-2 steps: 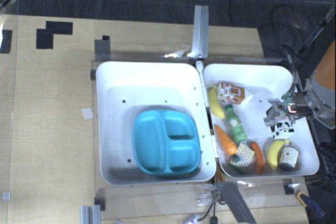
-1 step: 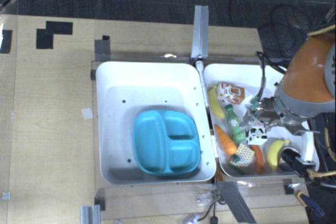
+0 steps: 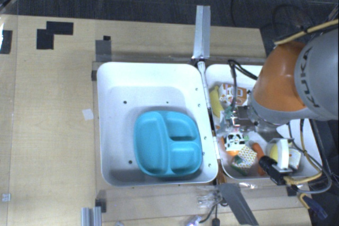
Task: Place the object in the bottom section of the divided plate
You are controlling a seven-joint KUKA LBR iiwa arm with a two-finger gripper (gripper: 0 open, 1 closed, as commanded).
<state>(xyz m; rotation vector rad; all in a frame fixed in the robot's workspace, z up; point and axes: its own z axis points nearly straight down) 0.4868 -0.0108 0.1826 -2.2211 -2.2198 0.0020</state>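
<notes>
A light blue divided plate (image 3: 142, 159) lies in the left bin (image 3: 114, 98), toward its front. It has one long section on the left and two smaller ones on the right, all bare. My gripper (image 3: 233, 123) is down in the right bin (image 3: 225, 169), among the small objects there and right of the plate. The orange wrist band and grey arm above hide much of it. I see no object clearly held.
The right bin holds a yellow item (image 3: 214, 100), an orange and white packet (image 3: 229, 91), a white and green piece (image 3: 233, 141), a patterned round object (image 3: 245, 156), an orange stick (image 3: 258, 150) and a yellow and white item (image 3: 281, 152). A metal post (image 3: 202, 32) stands behind the bins.
</notes>
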